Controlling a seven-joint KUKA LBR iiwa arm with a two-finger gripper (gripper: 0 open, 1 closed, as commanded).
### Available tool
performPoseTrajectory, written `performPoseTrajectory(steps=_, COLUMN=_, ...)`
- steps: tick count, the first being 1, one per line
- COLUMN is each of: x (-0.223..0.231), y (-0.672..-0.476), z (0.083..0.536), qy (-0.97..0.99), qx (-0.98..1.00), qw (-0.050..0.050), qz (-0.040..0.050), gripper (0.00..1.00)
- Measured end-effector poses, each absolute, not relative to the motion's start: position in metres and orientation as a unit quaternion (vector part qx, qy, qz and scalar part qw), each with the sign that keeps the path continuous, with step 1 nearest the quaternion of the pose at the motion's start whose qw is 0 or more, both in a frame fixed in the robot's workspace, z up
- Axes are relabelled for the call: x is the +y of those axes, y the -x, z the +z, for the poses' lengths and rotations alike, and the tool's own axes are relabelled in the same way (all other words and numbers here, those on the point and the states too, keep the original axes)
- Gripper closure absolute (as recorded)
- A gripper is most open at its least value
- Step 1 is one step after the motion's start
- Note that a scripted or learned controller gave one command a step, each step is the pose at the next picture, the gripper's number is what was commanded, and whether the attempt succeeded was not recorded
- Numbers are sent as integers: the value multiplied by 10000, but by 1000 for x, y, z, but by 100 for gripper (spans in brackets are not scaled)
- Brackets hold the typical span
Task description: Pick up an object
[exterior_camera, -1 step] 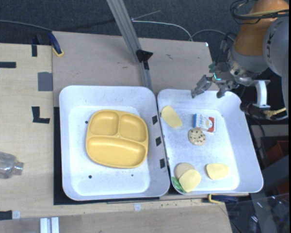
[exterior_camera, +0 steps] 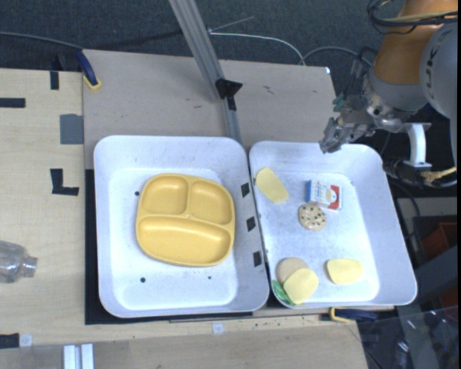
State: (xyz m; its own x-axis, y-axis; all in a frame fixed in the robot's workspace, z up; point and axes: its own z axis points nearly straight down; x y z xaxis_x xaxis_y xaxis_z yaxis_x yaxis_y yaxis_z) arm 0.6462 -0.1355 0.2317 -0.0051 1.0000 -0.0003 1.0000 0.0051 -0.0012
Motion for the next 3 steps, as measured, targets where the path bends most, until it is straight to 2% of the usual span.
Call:
performPoseTrajectory(steps=1, x=-121, y=-628, z=277, qy=7060, qx=-7082, qw=-10, qz=-16, gripper=100)
performPoseTrajectory(steps=2, x=-134, y=-519, z=228, qy=7081, qx=-7061, qw=31, qz=28, gripper=100)
performPoseTrajectory(steps=3, x=-120, y=-497, z=182, qy=7068, qx=-7074, qw=34, qz=23, gripper=100)
